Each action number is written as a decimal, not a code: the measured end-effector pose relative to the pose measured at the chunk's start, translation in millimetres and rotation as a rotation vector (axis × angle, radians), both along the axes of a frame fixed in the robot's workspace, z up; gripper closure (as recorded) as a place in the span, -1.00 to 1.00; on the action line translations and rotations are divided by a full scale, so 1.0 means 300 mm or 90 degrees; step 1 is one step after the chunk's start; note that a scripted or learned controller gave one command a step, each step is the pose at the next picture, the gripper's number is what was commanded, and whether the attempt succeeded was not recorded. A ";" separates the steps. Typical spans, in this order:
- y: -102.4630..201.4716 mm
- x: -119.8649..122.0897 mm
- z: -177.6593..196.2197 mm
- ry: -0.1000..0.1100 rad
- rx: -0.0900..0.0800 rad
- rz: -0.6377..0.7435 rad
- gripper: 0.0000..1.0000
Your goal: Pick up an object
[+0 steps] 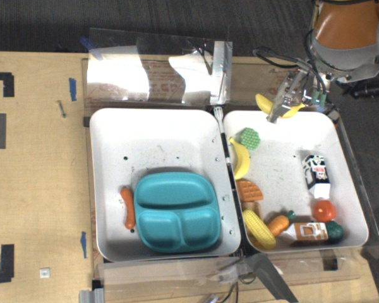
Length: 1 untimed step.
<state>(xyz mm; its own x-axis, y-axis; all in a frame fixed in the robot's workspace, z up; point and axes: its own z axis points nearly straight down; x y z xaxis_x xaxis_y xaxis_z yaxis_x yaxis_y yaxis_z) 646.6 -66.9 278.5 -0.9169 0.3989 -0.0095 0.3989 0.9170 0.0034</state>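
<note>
Here, from the near rim outward —
Right bin (350,188), near edge: a corn cob (259,228) at the near left corner, a carrot (279,223) touching it, then a small carton (308,231) lying flat with a dark green piece (335,233) at its right end.
Right bin, middle: a red tomato (323,209) just above the carton, a black-and-white milk bottle (316,169) above that; by the left wall a waffle-like brown piece (249,190), a banana (241,159) and a green leafy ball (250,139).
Left bin (114,131): a teal divided tray (177,211) fills the near half, with an orange sausage (129,207) lying just beside its left edge.
Far rim of right bin: a second yellow banana (268,104) sits at the rim — the gripper (280,109) is over it, fingers closed on the fruit's right part.
Arm: grey with an orange band (347,17), reaching in from the far right.
Beyond the bins: a clear plastic sheet (151,74) and the tan bench (31,169).
</note>
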 end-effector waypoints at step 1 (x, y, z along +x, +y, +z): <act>0.000 0.013 -0.037 0.004 0.000 0.123 1.00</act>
